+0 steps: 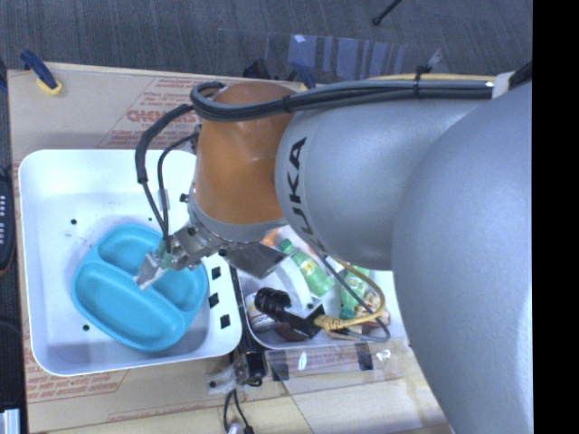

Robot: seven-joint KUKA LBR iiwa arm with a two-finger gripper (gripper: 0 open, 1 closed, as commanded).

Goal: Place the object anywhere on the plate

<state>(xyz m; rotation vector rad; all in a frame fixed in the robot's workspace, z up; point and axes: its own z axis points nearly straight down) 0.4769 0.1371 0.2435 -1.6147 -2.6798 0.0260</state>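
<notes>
dark grey carpet floor [181,12] beyond a cardboard-topped bench [109,107] (red print)

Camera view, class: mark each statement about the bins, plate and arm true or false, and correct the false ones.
1. The blue plate lies in the left bin. True.
2. The plate is red and round. False: it is blue with divided sections.
3. The end effector is over the plate. True.
4. The arm's band above the wrist is green. False: it is orange.
5. A green bottle lies in the right bin. True.
</notes>
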